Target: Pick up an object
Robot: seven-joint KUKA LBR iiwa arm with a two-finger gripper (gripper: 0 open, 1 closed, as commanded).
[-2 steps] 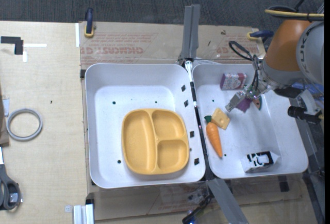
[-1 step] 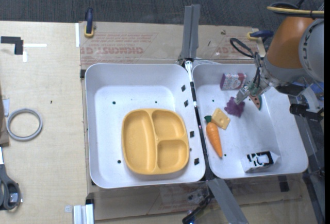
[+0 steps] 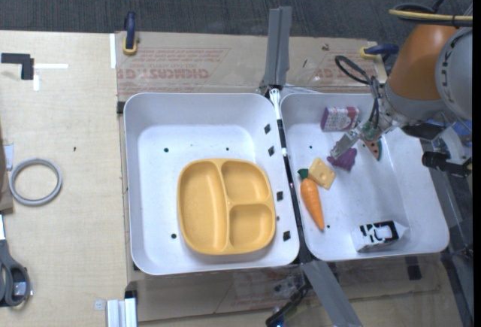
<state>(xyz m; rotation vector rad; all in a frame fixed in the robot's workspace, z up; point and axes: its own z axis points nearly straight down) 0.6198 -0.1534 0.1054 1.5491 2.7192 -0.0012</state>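
I'm reaching my tool [image 3: 347, 145] into the right bin [image 3: 421, 239], hovering low just above the purple toy [image 3: 345, 160]. Can't tell how wide it's open; nothing visibly gripped. Carrot [image 3: 312, 201] & cheese [image 3: 322, 173] sitting nearby. Pick not done yet, grasp + lift remaining.

In the right-hand shallow white bin [image 3: 421, 190], things crowd the far and left parts: a small purple-and-white packet [image 3: 338, 118] near the far wall, a purple toy piece [image 3: 345, 159] under the end effector [image 3: 350, 142], a slice of watermelon toy [image 3: 373, 145] just beside it, a yellow cheese wedge [image 3: 322, 174] and an orange toy carrot [image 3: 312, 202] along the left wall. A black-and-white small box [image 3: 379, 233] sits at the near right corner. The bin's middle and right floor lies open. In the left white bin [image 3: 143, 168], a yellow divided plastic plate [image 3: 225, 206] fills the centre and near side; the far strip is free.
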